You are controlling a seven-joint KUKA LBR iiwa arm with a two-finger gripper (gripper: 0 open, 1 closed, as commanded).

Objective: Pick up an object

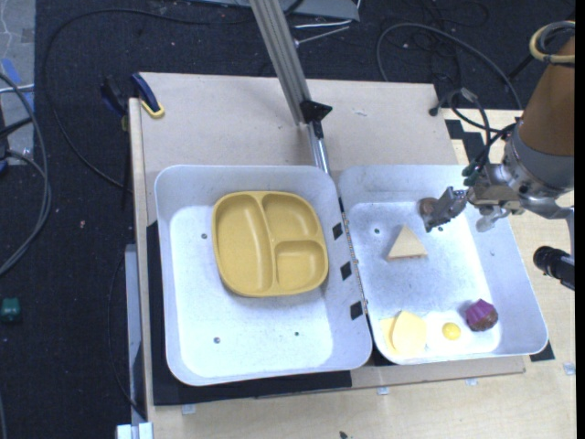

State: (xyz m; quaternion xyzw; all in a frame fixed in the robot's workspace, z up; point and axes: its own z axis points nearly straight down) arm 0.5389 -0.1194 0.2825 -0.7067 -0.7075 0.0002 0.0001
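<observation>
the pincer [439,210] is seen above the right bin [512,286]; its opening cannot be told. the tan wedge [406,245] lies just near-left of it.

two bins sit side by side on the worktop [228,117], touching along their inner edges. in the left bin [183,337] a divided plate [271,243] lies toward the far side. in the right bin [512,300] a wedge-shaped piece [406,244] lies near the middle; along the near edge lie, from left to right, a flat rounded piece [409,333], a small ball [452,331] and a knobbly lump [481,315]. the gripper [441,210] hangs over the right bin, just beyond the wedge and to its right.
</observation>
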